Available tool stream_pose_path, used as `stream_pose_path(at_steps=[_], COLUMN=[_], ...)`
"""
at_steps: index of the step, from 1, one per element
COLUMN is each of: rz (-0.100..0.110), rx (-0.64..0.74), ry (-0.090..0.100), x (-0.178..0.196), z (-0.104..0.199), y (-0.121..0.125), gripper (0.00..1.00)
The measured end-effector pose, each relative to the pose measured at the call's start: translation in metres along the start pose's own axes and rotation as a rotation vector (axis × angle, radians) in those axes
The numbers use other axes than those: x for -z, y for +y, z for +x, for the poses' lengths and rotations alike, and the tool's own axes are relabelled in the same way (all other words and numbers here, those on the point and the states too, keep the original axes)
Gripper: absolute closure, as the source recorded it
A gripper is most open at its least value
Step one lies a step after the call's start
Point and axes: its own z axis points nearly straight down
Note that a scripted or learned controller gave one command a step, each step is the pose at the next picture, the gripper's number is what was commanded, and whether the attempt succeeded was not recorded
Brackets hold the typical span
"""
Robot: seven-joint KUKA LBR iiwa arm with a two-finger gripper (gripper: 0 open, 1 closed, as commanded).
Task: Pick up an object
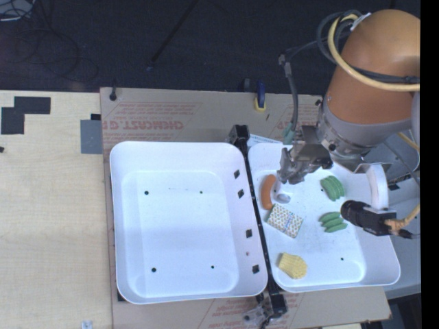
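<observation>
A grey robot arm [374,67] with an orange band reaches in from the right over the right-hand bin [357,260], one of two shallow white bins on a pale wooden surface [48,218]. Its jaws hang low above the bin's upper left part, just beside an orange, carrot-like piece [267,192] that lies lengthwise close to the bin's left wall. Whether the jaws are open or closed cannot be told from this angle, and nothing can be seen held between them.

A small pale round item [282,198] sits right beside the orange piece. Just below lies a patterned square block [285,220], tilted on the bin floor. A yellow piece [293,265] rests nearer the front edge. Two green pieces lie to the right, apart from each other: one [332,186] higher up, the other [334,221] lower. The left-hand bin [178,225] stands alongside, the two rims touching. Both bins rest on a brown cardboard sheet [178,118] printed with red lettering.
</observation>
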Motion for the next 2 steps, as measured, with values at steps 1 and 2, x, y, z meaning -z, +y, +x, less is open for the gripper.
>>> stream_pose_path(at_steps=[1,2], rz=[0.005,0.004], rx=[0.003,0.005], ry=[0.000,0.001], x=[0.007,0.021], z=[0.046,0.115], y=[-0.015,0.008], gripper=[1.00,1.00])
